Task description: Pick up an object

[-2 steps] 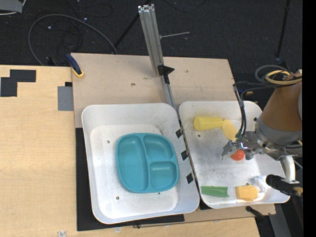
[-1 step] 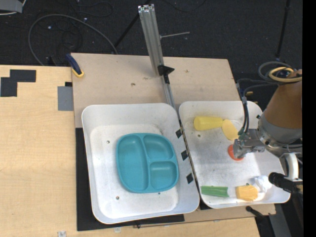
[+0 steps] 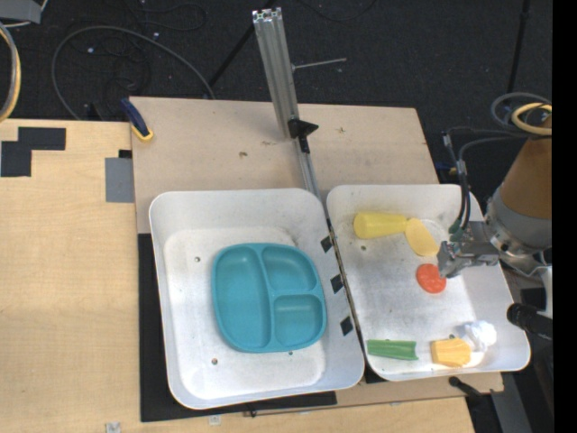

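The right bin (image 3: 388, 332) holds several small objects. A yellow bottle-like piece (image 3: 380, 225) lies near its far side, with a pale yellow piece (image 3: 420, 237) beside it. A small red-orange object (image 3: 431, 280) sits toward the bin's right side. A green block (image 3: 391, 350), a yellow block (image 3: 450, 353) and a white piece (image 3: 480, 334) lie along the near edge. My gripper (image 3: 451, 262) hangs just above and right of the red-orange object, close to it. Nothing shows between its fingers.
The left bin (image 3: 180, 350) holds a teal divided plate (image 3: 269, 296). A metal post (image 3: 279, 70) rises behind the bins. The arm's grey body and orange band (image 3: 527, 188) fill the right edge above the right bin.
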Controlling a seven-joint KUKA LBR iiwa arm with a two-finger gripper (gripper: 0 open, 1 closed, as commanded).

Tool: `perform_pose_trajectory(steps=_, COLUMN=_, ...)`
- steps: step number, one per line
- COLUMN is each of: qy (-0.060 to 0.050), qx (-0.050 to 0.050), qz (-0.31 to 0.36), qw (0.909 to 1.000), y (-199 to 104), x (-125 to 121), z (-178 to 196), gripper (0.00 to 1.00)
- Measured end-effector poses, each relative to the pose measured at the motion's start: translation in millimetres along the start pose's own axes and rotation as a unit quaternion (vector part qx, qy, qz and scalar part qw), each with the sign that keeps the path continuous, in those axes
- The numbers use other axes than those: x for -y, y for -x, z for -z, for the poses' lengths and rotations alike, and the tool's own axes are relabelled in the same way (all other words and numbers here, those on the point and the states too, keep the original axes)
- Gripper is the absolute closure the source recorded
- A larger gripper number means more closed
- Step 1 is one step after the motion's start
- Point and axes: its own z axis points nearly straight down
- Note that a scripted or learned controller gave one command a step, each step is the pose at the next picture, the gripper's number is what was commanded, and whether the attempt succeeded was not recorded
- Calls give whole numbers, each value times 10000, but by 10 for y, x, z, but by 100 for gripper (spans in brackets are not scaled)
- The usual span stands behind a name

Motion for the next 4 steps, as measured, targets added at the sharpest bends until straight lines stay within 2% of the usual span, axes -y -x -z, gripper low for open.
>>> perform_pose_trajectory(steps=1, qy=-2, qx=0, qz=6, qw=10000, y=9, x=-7, z=275, gripper=100)
perform_pose_trajectory(steps=3, qy=-15, qx=-7, qz=30, qw=10000, y=-1183, x=-346, z=311, gripper=100)
perform_pose_trajectory(steps=4, qy=-13, qx=-9, qz=27, qw=10000, y=-1616, x=-576, z=347, gripper=100)
